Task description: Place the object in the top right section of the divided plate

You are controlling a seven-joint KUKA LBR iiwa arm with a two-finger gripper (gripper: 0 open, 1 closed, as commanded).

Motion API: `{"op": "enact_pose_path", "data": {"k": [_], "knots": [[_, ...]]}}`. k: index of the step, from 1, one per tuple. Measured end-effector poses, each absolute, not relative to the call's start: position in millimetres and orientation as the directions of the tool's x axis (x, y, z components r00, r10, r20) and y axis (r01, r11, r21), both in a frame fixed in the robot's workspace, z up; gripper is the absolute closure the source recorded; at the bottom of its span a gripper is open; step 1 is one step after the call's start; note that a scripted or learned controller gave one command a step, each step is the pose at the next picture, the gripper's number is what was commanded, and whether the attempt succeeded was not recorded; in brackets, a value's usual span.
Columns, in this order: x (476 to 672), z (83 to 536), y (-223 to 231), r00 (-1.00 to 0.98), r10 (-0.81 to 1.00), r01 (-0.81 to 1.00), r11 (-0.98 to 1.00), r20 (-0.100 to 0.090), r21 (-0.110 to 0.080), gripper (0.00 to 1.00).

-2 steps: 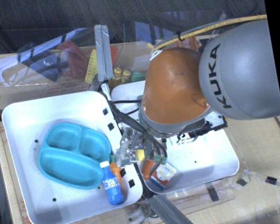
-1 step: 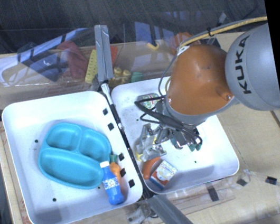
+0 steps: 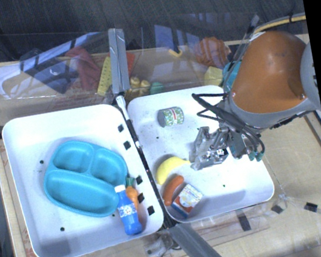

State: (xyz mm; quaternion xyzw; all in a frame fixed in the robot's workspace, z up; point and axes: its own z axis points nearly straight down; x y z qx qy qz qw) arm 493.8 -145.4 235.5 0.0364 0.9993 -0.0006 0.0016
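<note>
A blue divided plate [image 3: 85, 177] lies in the left bin [image 3: 38, 238], with nothing in its sections. My gripper [image 3: 200, 153] hangs low over the right bin [image 3: 244, 187], just right of a yellow lemon-like object [image 3: 168, 167]. Below that lie an orange-red sausage-shaped piece [image 3: 172, 188] and a small printed packet [image 3: 189, 198]. A small green-labelled can [image 3: 171, 117] rests on its side at the back of the right bin. I see nothing between the gripper's fingers.
A blue bottle with a white cap [image 3: 126, 212] and an orange carrot-like item [image 3: 134, 198] lie at the left bin's front right corner. Clutter sits behind a clear wall at the back. Cables trail from the wrist [image 3: 218, 108].
</note>
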Motion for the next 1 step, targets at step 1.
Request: {"op": "enact_pose_path", "data": {"k": [1], "knots": [[496.7, 191.5, -24.3, -0.986, -0.166, -0.166, 0.986, 0.0, 0.0, 1.0]]}}
